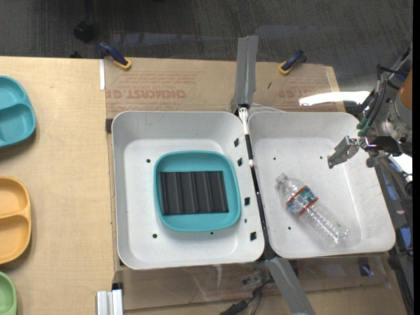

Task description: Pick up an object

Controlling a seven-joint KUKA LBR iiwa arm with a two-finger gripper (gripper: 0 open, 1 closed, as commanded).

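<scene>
Bottle lies diagonal in right bin | gripper up-right of it, apart | finger spread: cannot tell

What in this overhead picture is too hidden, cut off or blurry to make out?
- Gripper, camera view: small and blurred, so whether it is open or shut is unreadable.
- Arm: cut off by the right edge.
- Bottle label: too small to read.
- Teal plate, orange plate: cut off by the left edge.
</scene>
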